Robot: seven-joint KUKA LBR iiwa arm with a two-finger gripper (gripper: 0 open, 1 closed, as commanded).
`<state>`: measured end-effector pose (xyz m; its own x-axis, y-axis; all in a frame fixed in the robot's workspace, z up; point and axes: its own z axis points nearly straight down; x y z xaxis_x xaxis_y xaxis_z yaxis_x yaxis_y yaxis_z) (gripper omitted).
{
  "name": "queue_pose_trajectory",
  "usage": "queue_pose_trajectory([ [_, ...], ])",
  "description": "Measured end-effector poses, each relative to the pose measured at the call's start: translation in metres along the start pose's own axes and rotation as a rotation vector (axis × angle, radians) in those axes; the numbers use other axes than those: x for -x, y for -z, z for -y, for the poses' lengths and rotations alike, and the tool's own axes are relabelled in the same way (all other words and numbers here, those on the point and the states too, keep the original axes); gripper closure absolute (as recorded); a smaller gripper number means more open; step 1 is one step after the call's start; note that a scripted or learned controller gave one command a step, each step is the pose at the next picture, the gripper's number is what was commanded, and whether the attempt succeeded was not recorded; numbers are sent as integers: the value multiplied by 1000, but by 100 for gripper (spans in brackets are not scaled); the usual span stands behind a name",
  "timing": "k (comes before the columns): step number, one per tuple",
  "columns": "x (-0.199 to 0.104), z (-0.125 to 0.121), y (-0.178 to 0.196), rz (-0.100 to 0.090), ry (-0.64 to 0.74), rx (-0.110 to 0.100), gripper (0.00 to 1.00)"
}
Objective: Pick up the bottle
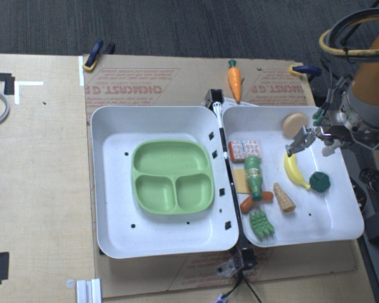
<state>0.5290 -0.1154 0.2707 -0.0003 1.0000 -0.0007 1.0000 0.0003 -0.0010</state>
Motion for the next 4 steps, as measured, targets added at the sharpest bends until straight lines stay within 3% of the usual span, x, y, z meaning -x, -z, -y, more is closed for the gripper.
queue_pose_trajectory([
  [1, 0, 0, 9, 1, -1, 0, 100],
  [2, -101, 52, -79, 0, -129, -1, 100],
  [3, -187, 52, -57, 0, -17, 0, 100],
  [4, -253, 52, -76, 1, -101, -1, 100],
])
